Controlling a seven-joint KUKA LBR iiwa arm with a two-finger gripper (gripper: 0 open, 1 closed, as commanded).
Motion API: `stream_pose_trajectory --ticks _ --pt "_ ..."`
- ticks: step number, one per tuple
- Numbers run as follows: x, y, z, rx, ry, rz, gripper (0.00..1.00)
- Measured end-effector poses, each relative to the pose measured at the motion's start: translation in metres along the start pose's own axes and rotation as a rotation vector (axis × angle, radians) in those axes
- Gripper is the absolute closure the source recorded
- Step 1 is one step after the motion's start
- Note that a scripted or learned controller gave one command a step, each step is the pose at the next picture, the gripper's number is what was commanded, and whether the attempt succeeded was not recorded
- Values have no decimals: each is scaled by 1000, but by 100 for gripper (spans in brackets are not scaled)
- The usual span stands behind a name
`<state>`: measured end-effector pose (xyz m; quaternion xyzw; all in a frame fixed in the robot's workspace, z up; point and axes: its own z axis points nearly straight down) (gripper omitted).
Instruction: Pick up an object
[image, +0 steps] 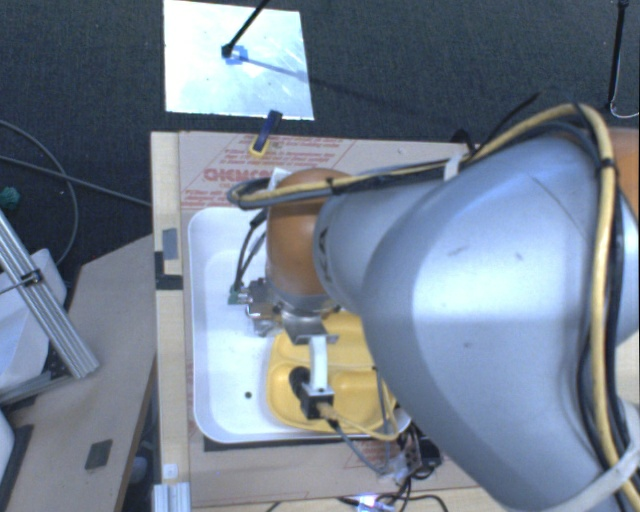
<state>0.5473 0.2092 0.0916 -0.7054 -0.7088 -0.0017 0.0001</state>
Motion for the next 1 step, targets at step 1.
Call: stream_pose_trajectory --ticks 1 --pt "-65 -60 -259 -10 2 3 100"
